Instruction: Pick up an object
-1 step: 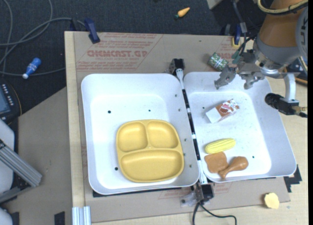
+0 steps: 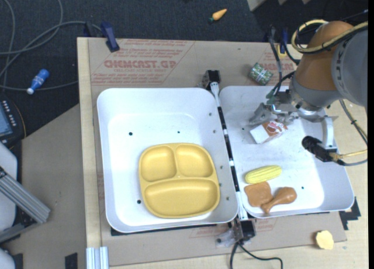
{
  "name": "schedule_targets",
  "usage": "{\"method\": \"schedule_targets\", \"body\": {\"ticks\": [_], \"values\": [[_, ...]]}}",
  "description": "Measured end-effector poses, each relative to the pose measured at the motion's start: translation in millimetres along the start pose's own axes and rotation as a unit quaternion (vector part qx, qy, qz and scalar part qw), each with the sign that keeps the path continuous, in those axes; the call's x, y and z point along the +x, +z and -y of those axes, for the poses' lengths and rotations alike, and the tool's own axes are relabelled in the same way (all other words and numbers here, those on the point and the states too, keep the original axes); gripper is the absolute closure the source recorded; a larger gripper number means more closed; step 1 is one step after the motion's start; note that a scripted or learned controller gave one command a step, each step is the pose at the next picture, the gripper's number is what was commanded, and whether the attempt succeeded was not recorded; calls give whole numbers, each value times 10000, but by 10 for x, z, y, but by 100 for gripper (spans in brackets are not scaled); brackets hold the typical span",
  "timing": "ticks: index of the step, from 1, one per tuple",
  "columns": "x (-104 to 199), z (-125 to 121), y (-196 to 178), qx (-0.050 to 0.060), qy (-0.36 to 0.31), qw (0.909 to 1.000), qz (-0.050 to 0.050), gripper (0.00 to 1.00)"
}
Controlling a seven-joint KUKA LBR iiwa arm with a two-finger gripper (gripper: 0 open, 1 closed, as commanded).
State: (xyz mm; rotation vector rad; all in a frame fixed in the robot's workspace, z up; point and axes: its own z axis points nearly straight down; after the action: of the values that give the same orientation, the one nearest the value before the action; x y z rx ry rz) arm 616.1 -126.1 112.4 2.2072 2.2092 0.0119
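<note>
Pincer [image 2: 274, 116]: over white packet [image 2: 266, 131] in right bin [image 2: 333, 195]; grip state unclear.
Right bin: packet, corn [image 2: 263, 173], drumstick [image 2: 279, 199].
Left bin [image 2: 117, 145]: yellow divided plate [image 2: 177, 179].

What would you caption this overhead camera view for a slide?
Grey robot arm's gripper hovers over a small white-and-red packet in the right white bin.

Even, diffuse overhead light falls across the bench, leaving the two white bins [image 2: 117, 145] bright and nearly washed out. Shadows stay soft and short beneath the yellow divided plate [image 2: 178, 180]. The dark floor [image 2: 47, 28] holds little detail. Focus is slightly soft throughout, with mild grain.
</note>
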Motion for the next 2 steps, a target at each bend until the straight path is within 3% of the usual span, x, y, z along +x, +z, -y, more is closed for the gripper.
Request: {"method": "schedule_targets", "body": {"ticks": [1,2], "values": [[115,-118,149,-18,15,10000,40,0],[90,-164,-10,-113,18,9999,72,100]]}}
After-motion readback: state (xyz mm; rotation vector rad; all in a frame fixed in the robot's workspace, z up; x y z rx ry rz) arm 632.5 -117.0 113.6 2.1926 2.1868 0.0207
